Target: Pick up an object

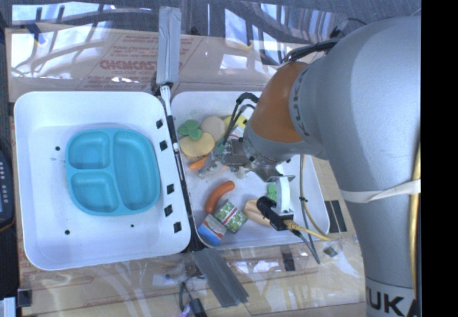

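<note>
Tool [218, 158]: you see it low over the carrot [198, 162], likely to grab it.
Jaws: you can't tell.

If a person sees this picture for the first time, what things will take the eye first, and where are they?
First comes the big grey arm with its orange band, reaching in from the right over the right bin. Next is the bright blue divided tray, lying alone in the left bin. Then the small clutter in the right bin, such as an orange sausage-shaped toy beside a small can.
</note>
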